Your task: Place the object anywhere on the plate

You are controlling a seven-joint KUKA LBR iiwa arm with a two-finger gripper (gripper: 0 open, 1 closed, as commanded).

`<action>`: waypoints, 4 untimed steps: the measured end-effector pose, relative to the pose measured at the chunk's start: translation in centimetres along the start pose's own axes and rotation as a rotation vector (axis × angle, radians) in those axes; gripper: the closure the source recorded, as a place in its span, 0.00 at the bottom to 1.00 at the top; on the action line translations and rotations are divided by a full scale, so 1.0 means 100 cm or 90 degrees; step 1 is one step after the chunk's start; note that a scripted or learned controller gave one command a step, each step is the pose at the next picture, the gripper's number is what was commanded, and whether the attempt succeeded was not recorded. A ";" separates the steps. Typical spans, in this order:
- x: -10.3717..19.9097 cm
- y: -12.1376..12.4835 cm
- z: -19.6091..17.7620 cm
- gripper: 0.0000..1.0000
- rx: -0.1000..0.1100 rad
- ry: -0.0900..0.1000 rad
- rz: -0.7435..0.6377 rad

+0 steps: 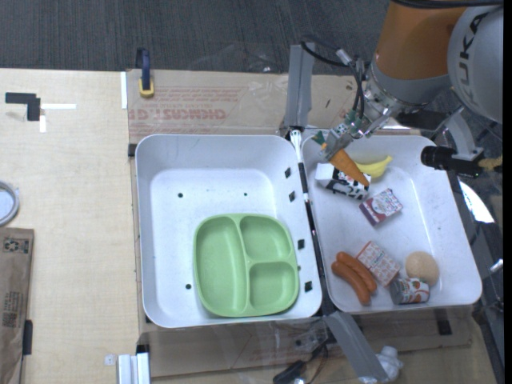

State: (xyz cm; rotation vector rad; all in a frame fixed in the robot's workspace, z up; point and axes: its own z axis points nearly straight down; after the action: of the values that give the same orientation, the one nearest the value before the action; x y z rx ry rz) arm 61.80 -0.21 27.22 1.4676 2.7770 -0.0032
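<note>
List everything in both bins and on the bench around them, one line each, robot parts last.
plate: 1, green, three compartments, in the left bin
left bin: 1, white
right bin: 1, white
banana: 1, yellow, back of right bin
carrot: 1, orange, beside the banana, under the gripper
cow-patterned carton: 1, black and white, against the carrot
small box: 1, red and white, middle of right bin
sausages: 2, orange-red, front of right bin
bread roll: 1, tan, front right corner
can: 1, grey-red, below the roll
clamp: 1, blue-yellow, behind left bin
gripper: 1, over the carrot
</note>
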 end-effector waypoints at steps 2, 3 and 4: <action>0.082 -0.026 0.058 0.00 0.000 0.001 -0.042; 0.169 -0.055 0.065 0.00 0.002 0.001 0.025; 0.090 0.001 0.081 0.00 0.000 0.000 0.006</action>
State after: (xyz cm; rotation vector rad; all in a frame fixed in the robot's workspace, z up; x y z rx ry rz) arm 56.76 7.26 19.05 1.4814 2.7707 -0.0032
